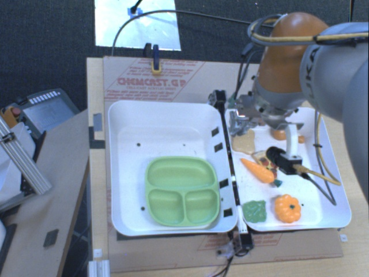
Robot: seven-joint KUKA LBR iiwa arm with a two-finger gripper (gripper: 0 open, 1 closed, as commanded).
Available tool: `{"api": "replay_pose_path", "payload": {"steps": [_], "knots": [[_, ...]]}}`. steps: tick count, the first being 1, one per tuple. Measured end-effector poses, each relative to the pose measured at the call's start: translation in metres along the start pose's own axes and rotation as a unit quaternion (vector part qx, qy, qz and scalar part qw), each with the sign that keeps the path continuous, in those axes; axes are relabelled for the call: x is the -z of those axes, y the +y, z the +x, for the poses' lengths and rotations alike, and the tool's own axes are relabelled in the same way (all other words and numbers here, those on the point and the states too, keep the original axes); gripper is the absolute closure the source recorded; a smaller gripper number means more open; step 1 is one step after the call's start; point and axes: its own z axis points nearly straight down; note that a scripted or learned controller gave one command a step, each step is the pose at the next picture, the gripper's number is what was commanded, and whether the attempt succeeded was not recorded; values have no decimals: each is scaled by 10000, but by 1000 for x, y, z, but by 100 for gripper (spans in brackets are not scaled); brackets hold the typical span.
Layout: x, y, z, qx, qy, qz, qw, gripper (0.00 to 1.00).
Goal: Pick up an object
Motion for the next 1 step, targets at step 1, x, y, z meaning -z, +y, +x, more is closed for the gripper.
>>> {"api": "replay_pose_path", "payload": {"steps": [1], "knots": [[-15, 6, 52, 4, 1, -2, 10000, 100]]}}
